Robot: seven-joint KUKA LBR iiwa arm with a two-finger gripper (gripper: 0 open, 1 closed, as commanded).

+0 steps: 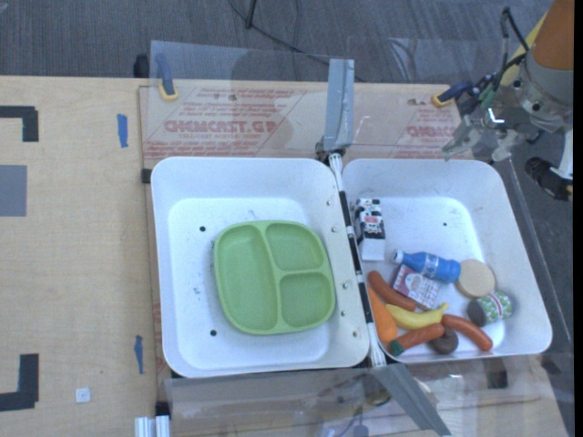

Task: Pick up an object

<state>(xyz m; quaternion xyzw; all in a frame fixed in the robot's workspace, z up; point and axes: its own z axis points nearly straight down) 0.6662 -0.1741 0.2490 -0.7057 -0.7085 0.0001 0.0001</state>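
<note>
**Camera view: a crowded right bin, the arm parked high at two o'clock**

We're looking down on two white bins. The left bin [173, 198] carries a green divided plate [273, 276], three compartments, lying flat. The pickable clutter sits in the right bin [510, 198], bunched toward five o'clock: a blue bottle [430, 265] lying on its side with a white cap, a round tan disc [475, 278] just beside it, a small red and white packet [417, 287], a yellow banana [414, 317], an orange carrot [382, 320], two reddish sausages [467, 331], and a small black and white carton [369, 218] off alone at the bin's ten o'clock.

Some of this heap overlaps, so we can't sort out the dark round item near the sausages or the greenish one at the far right.

The gripper [481, 137] hangs above the right bin's far rim at two o'clock, well apart from the pile. Its fingers blur into cables and brackets; we cannot tell how wide they stand, and we see nothing between them.
</note>
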